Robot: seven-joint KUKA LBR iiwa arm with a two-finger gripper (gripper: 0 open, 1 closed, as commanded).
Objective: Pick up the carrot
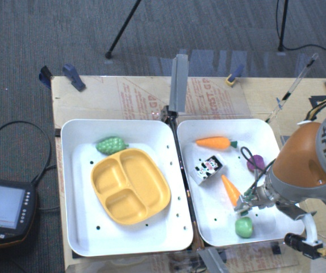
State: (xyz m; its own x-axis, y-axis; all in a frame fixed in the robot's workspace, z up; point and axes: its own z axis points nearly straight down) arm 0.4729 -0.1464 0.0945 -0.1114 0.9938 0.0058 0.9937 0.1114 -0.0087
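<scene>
In the right bin, the gripper sits at the lower end of a carrot. Whether its jaws are wide or closed I cannot tell. A second carrot lies near the bin's far edge.

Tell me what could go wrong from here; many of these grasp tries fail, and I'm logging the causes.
The gripper sits at one end of a carrot, so a grasp there may tip or slip. A green ball lies just below and may get knocked. A second carrot makes the target ambiguous.
</scene>
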